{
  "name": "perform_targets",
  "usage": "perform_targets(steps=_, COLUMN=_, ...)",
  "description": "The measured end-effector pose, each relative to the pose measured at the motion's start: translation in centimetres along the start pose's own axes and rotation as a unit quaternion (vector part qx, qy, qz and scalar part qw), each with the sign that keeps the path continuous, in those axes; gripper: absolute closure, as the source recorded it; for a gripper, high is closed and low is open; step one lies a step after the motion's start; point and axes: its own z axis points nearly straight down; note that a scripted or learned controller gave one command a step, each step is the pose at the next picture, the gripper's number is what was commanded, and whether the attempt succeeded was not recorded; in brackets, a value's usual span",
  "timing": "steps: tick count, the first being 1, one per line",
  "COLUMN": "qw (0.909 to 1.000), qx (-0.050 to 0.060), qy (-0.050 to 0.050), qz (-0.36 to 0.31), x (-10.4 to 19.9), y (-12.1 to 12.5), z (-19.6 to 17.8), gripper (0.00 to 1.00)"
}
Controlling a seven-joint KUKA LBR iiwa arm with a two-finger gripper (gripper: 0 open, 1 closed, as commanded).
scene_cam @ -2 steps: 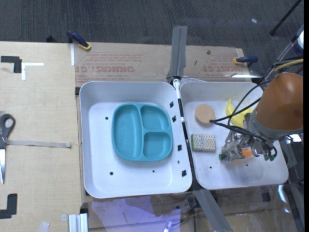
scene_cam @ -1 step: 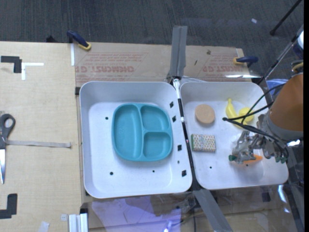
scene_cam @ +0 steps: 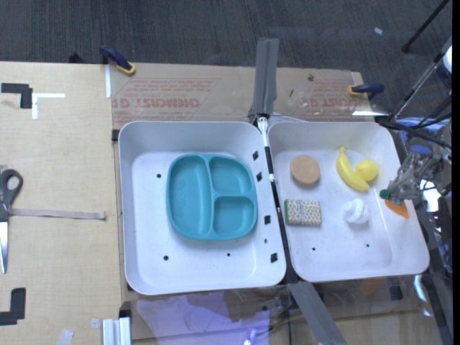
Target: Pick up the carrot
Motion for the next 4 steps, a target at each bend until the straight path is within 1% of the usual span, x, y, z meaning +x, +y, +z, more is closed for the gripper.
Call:
perform_targets(steps=1, qw=1.0, qx=0.0, qy=0.001, qz=-0.006, x=4.5, y=6.7, z=2.9, gripper=1.0)
perform_targets(steps=2, qw=0.9751, qx=0.0, qy=0.0, qz=0.222, x=5.8, y=3.8, z=6.5, gripper=1.0)
perform_targets(steps=3, qw=0.9517, qx=0.0, qy=0.001, qz=0.307, x=7.8, y=10.9, z=11.8, gripper=1.0)
perform_targets(steps=4, qw=0.9599, qx=0.001, qy=-0.001, qz=0.28, x=3.6, y=6.7, z=-4.2, gripper=1.0)
